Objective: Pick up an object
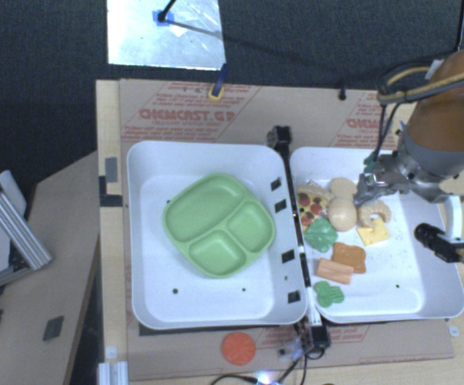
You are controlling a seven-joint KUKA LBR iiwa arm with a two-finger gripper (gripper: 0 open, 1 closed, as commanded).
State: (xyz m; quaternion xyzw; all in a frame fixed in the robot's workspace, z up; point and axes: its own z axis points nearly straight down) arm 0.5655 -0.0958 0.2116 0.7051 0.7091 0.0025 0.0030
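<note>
End effector down in the right bin among the play food; I can't tell its grip state.

On my feed, the left bin (148,295) holds a green divided plate (219,224), lying flat near its middle. The right bin (437,295) carries the food, bunched toward its left side: a pizza slice (311,203), two pale eggs (342,207), a green leafy piece (321,234), a yellow cheese wedge (373,233), an orange-brown piece (348,257), an orange stick (334,271) and a second green piece (328,293) nearest me. The end effector (370,192) sits low just right of the eggs, above a mushroom (376,212). An orange disc (238,347) lies on the desk (63,215) near the bins.
</note>
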